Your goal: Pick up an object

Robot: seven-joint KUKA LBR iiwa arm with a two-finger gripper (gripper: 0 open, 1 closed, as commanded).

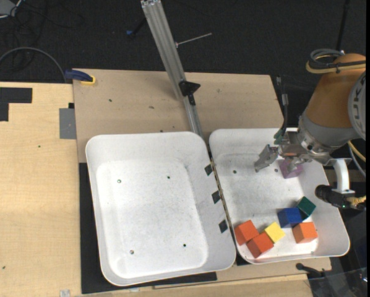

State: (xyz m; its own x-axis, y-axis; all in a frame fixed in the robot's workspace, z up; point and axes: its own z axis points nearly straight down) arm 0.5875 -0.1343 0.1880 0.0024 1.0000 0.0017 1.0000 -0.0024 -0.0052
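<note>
My gripper (pixel 278 159) hangs low over the upper part of the right bin (pixel 247 144), its fingers spread open. One grey finger (pixel 263 159) points down and left. A small purple block (pixel 290 169) lies on the bin floor just under the gripper's right side; I see no grip on it. Nearer the front of the same bin sits a cluster of blocks: green (pixel 307 206), blue (pixel 290 217), yellow (pixel 275 232), orange (pixel 304 232) and two red-orange ones (pixel 247 230) (pixel 260 244).
The left bin (pixel 111 147) lies beside the right one, with black clips (pixel 215 196) along the shared rim. A slanted aluminium bar (pixel 169 54) rises behind the bins. The arm's orange band (pixel 333 98) stands at the right.
</note>
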